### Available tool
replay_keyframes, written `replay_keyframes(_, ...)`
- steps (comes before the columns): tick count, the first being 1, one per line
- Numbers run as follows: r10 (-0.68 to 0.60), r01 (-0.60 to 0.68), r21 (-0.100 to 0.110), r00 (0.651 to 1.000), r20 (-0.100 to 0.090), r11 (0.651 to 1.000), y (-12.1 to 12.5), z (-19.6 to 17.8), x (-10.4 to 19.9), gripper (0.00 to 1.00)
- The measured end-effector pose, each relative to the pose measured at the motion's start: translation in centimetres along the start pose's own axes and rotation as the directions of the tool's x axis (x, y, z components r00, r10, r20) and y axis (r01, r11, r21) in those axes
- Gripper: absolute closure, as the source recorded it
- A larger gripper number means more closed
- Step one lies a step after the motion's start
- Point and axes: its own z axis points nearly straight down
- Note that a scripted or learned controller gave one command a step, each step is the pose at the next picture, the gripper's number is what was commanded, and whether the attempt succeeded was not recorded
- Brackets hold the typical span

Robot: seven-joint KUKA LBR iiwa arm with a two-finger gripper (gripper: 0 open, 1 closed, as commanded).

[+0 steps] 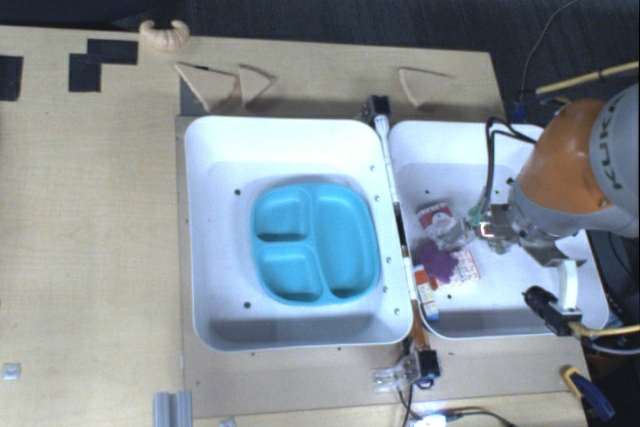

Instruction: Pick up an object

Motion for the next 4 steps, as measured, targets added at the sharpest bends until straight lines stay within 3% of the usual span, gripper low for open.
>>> replay_keyframes(1,-0.002,0.002,-0.007,1.0,-0.002,1.0,0.3,-1.3,0.1,1.0)
replay_keyframes(2,0.001,-0.001,0.016,1.0,-0.002,1.0,3.2,-1.3,-3.2,1.0)
replay_keyframes(3,0.001,-0.001,0.017,1.0,-0.002,1.0,-3.6,-4.3,-5.4,1.0)
replay_keyframes(4,0.0,0.0,0.017,1.0,-0.002,1.0,-3.6,-4.3,-5.3,0.0)
